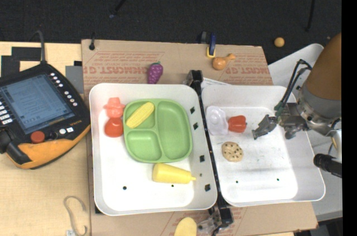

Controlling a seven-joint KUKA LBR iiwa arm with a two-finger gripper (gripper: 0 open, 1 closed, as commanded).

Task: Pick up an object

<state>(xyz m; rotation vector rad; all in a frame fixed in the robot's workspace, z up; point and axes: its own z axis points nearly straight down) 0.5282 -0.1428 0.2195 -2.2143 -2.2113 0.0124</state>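
Red pepper (pixel 237 124), the likeliest pick, lies in the right bin (pixel 290 190) just beside the end effector (pixel 262 129), on its far side from the arm, not touching it. Whether the end effector is spread or closed cannot be told from this slant; it reads as a dark shape low over the bin floor, and nothing is seen held in it. Largest risk first: the right bin's wall and the divider (pixel 202 134) between the bins stand just past the pepper, so a sweep that overshoots could shove the pepper against the wall or ride up on the rim. Green plate (pixel 159 131) with the corn (pixel 138 114) sits well beyond, in the left bin (pixel 111 196), out of likely reach. Next: a clear plastic piece (pixel 216 119) touches or nearly touches the pepper on its far side; hard to read, it could be caught along with the pepper or spoil a grip. Pepper itself looks smooth and rounded, so it may squirt out sideways if pinched off-centre. Smallest: cookie (pixel 232 151) lies near, toward the camera side of the end effector; flat and low, it could be nudged or pinned by a descending approach.
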